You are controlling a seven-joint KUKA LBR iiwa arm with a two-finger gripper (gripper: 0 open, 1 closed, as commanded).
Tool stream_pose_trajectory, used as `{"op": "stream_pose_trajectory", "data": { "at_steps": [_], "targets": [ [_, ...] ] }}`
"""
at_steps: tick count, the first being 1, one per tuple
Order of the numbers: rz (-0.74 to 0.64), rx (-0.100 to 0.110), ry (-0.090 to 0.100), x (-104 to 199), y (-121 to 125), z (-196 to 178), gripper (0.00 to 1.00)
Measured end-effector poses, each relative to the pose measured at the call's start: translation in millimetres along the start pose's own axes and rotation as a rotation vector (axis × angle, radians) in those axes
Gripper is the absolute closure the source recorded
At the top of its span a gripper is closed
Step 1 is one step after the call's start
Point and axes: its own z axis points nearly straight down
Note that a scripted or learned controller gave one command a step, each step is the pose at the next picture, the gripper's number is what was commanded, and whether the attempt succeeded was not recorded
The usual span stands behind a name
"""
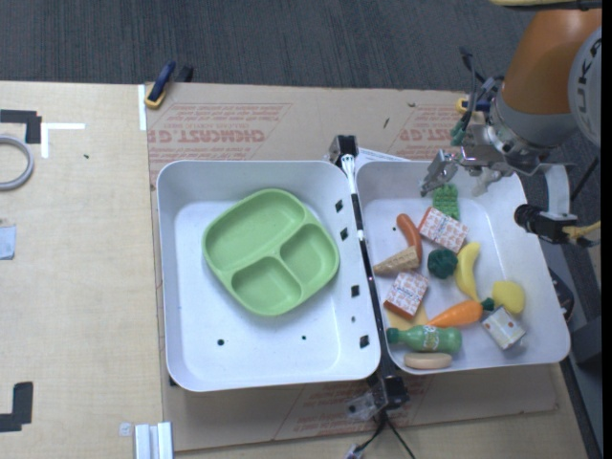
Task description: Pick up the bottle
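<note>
Bottle (426, 338) lies by right bin's front rim (478, 365); pincer (442, 172) over back edge, fingers apart, nothing betw.

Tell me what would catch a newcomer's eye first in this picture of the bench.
Most striking is the light green divided plate, lying alone in the left bin. Next comes the colourful heap of toy food in the right bin: a banana, a carrot, a lemon, and the green bottle lying on its side near the front edge. The gripper hangs over that bin's far end, away from the bottle.
</note>
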Motion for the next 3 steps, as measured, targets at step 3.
{"op": "stream_pose_trajectory", "data": {
  "at_steps": [3],
  "targets": [
    [-0.179,0.002,0.0,141.9,-132.9,34.1,1.0]
  ]
}}
